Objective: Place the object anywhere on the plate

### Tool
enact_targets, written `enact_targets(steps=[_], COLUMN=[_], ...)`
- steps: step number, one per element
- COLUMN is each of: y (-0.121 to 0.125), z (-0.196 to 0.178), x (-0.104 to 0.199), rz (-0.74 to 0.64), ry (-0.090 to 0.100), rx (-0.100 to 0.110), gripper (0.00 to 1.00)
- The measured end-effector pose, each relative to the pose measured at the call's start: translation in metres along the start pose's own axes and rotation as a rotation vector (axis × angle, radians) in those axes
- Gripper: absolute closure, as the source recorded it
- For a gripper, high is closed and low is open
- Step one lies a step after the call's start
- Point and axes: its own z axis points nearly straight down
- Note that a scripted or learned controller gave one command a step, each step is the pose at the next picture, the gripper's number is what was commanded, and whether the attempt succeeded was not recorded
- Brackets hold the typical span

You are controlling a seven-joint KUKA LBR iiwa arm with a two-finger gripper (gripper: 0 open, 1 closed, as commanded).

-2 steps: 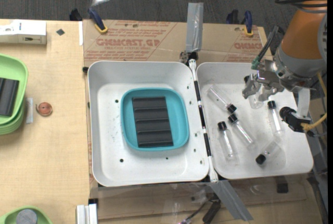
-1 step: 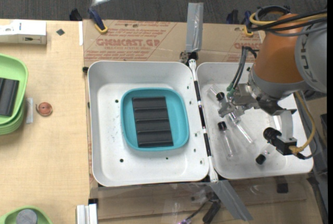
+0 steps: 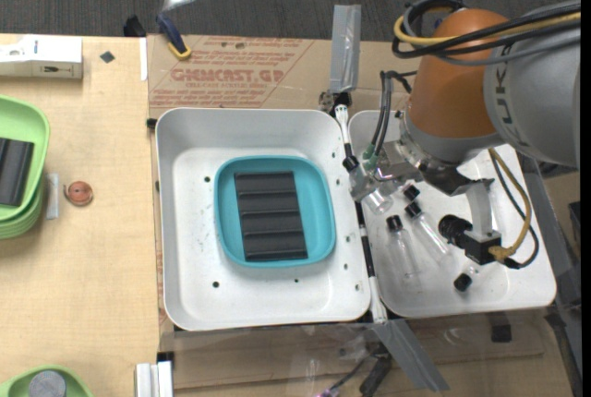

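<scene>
Camera view, nearest first: the right bin [image 3: 517, 289], smooth white plastic, sits under the gripper [image 3: 406, 220]; whether it grips anything I cannot tell. Leftward in the left bin [image 3: 185, 294] lies the teal, rounded-square plate [image 3: 226, 201], a ribbed dark object [image 3: 271, 217] already on it, long axis front-to-back.

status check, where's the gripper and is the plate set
Gripper low in right bin, over clear tubes. Teal plate in left bin, bears black ridged block. Nothing blocking the plate.
</scene>
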Motion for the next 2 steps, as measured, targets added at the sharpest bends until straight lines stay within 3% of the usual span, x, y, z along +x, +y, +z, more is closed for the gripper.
enact_targets(steps=[1,2], y=[0.000,0.002], z=[0.000,0.018], x=[0.000,0.049], rz=[0.000,0.006], ry=[0.000,0.000], rx=[0.000,0.002], gripper=[0.00,0.00])
